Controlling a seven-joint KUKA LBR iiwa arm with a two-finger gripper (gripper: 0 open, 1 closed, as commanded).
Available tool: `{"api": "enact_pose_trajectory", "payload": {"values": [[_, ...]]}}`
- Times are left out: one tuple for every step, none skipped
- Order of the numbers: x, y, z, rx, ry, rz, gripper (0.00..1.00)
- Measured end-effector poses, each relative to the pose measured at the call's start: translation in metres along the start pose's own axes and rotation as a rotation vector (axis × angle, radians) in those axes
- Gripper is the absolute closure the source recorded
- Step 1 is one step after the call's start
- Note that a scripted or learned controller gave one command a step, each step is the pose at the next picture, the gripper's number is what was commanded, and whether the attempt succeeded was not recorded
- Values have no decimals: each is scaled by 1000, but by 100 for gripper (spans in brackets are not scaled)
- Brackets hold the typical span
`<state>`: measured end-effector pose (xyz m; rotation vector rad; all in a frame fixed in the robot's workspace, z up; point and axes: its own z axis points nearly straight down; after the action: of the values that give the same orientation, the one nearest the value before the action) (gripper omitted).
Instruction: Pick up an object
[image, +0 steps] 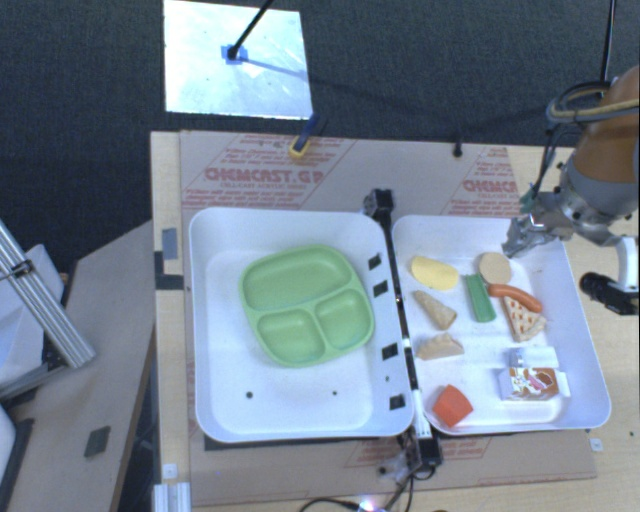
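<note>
The round tan piece (493, 267) lies in the right bin (590, 400), just beside my gripper (522, 240), among other toy foods. I can't tell the gripper's state. Nothing looks lifted yet, so I judge the grasp and lift remain.

board (270, 170): red print, seemingly "CHEMCAST GP" | repeated at right, too blurred to confirm

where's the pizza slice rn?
In the camera view, the pizza slice lies in the right bin, near its right wall, just below the hot dog and above the white packet.
</note>
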<state>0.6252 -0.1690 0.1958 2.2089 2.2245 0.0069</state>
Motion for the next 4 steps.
{"api": "enact_pose_trajectory", "payload": {"values": [[0,2,-31,3,0,1,100],[42,-27,-26,8,3,-2,100],[97,-47,-36,7,4,-3,100],[155,-74,-33,8,4,-3,100]]}}
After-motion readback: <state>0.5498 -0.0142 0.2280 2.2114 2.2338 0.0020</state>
